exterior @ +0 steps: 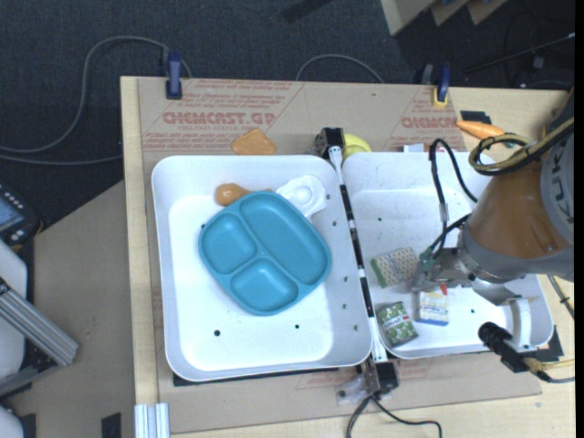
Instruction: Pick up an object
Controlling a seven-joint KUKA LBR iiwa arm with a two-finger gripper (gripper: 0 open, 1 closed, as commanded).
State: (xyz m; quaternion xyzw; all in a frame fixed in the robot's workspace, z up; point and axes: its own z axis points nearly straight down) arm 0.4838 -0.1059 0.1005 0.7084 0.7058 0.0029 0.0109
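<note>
My gripper (pixel 431 276) hangs low in the right bin (pixel 392 190), at the end of the grey arm with its orange band (pixel 516 217). Just left of it lies a pale dotted packet (pixel 394 266). A small white, blue and yellow packet (pixel 432 310) lies directly below the gripper in the view. Near the bin's front wall there is a dark green packet (pixel 397 322). The arm's body hides part of the bin floor to the right.
The left bin (pixel 182 299) holds a blue divided plate (pixel 265 252), a small orange item (pixel 230 192) and a white item (pixel 304 192). On the bench behind the bins lie an orange piece (pixel 253 141) and a yellow object (pixel 355 144). Black cables (pixel 444 190) cross the right bin.
</note>
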